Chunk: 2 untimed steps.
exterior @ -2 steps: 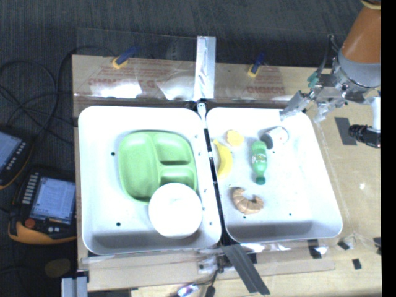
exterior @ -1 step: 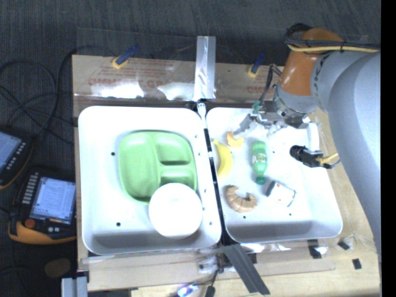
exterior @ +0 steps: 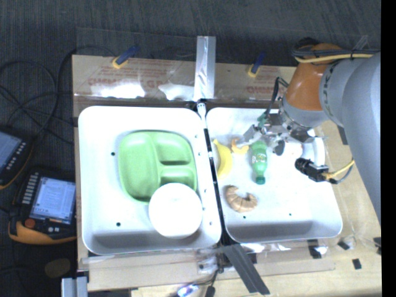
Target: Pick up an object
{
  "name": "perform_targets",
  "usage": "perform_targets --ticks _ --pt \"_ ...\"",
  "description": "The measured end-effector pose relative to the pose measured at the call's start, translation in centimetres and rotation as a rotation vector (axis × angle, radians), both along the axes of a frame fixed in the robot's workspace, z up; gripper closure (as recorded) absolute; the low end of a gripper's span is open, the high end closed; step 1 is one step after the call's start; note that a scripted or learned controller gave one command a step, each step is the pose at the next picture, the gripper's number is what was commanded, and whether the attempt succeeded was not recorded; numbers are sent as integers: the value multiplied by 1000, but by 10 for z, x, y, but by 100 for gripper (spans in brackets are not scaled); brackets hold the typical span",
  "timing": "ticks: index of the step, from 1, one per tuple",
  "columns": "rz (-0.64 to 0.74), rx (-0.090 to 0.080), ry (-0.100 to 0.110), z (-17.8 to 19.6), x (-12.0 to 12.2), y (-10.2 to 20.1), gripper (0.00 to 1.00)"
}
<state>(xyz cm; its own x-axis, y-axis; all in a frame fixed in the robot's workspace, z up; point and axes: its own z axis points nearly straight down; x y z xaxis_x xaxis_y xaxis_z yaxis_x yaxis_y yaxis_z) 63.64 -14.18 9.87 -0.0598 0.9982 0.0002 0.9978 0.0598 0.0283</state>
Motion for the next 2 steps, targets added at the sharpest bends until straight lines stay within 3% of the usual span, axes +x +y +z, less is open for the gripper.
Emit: perform_targets --ticks 1,2 --pt "1 0 1 9 0 0 100" --pt "-86 -2 30 85 5 95 100"
